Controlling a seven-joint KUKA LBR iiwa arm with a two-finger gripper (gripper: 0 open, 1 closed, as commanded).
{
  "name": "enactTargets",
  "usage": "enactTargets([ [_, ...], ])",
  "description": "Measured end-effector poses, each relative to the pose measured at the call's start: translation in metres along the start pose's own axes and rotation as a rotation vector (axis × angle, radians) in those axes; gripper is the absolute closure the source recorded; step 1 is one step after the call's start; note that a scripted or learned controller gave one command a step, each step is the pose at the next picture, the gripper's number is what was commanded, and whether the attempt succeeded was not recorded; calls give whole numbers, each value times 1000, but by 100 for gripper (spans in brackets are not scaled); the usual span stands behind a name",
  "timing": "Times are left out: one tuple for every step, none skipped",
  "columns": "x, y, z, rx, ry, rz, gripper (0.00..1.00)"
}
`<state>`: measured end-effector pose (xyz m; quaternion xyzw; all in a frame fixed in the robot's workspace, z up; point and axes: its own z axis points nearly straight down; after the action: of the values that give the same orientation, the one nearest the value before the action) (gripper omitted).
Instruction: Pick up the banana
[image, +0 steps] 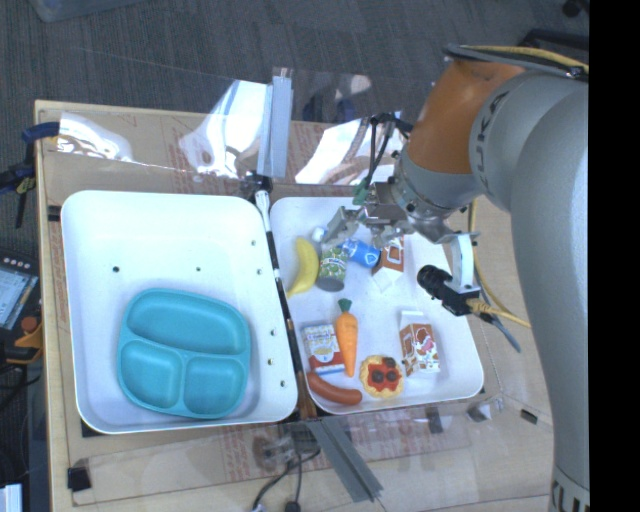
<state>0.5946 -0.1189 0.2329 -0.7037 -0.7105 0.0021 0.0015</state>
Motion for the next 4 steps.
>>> enactTargets([
  [-20,-47,62,1,1,-29,0],
  [-15,1,140,-7,0,-114,0],
  [-9,52,141,-4,0,-229,0],
  [-10,57,121,-19,-6,-235,100],
])
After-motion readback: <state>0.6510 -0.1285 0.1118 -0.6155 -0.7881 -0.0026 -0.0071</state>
